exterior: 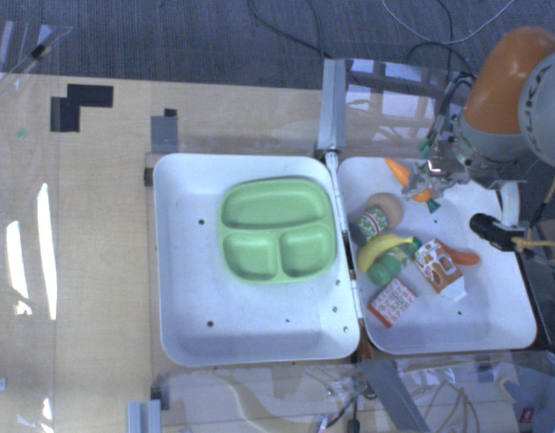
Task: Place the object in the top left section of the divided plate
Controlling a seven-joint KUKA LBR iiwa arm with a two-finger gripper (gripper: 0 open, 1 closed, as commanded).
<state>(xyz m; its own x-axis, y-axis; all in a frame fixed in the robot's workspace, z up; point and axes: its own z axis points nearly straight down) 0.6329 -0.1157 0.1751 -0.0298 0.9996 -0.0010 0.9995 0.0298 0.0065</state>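
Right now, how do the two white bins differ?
The left bin holds one thing, a green divided plate; the right bin holds a jumble: banana, carrot, small cartons. The arm's gripper hangs over the right bin, not the left. Both are shallow, white and side by side.

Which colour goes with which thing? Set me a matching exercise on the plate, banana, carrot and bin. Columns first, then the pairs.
Things:
1. plate
2. banana
3. carrot
4. bin

Colours:
A. yellow
B. white
C. green
D. orange

Pairs: 1-C, 2-A, 3-D, 4-B
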